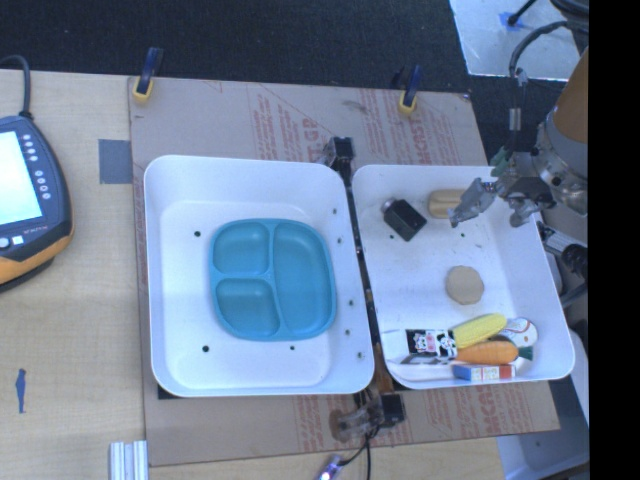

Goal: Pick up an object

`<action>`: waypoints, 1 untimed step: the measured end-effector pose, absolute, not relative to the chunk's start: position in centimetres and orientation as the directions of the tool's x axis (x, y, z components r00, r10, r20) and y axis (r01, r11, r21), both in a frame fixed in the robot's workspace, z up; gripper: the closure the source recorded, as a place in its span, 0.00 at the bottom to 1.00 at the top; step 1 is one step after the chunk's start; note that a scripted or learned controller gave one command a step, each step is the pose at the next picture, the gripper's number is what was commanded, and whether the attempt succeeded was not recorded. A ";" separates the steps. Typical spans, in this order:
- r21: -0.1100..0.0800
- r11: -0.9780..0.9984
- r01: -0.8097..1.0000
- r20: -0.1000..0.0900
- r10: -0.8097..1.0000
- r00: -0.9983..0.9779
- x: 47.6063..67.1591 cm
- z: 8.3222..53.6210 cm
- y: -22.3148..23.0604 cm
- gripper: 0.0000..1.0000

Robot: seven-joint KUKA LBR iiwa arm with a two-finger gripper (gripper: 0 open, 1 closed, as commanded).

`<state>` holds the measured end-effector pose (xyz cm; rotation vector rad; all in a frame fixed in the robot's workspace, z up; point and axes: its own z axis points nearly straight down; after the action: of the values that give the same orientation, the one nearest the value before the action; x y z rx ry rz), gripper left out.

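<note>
Bench: a wooden top under a sheet of brown cardboard (300,118), clamped at its far edge; two white bins sit on it side by side, touching along their inner rims.
Left bin (160,268): carries a blue divided plate (272,278) with three compartments, lying flat near the middle.
Right bin (530,268): holds all the loose items, so the pick belongs here.
Arm: comes in from the right, wrist over the bin's far right corner.
Gripper (495,203): fingers spread wide with nothing between them; one grey finger (470,206) points down and left toward the bin floor, the other sits near the right rim.
Nearest target: a tan oval piece (445,203), like a small bread roll, just beside the left finger at the far side of the bin.
Black block (404,219): small, dark, lying left of the tan piece, close to it but apart.
Round biscuit-like disc (464,285): alone in the middle of the bin, clear floor all around.
Near-edge cluster: a yellow corn cob (478,328), an orange carrot (488,352), a cow-print carton (431,344) and a small red-and-blue box (480,372), packed together against the rim.
Doing the step well: I judge the tan piece the likeliest pick. Centre the open fingers across its short axis before descending, keeping clear of the black block. The lone disc is the easier fallback; the crowded cluster invites a double grab.
</note>
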<state>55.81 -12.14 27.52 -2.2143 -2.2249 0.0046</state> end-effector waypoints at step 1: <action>-0.005 0.005 1.000 -0.001 1.000 -0.005 53.1 19.6 -14.0 0.00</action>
<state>53.14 -13.99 19.60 -2.2137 -2.2251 0.0071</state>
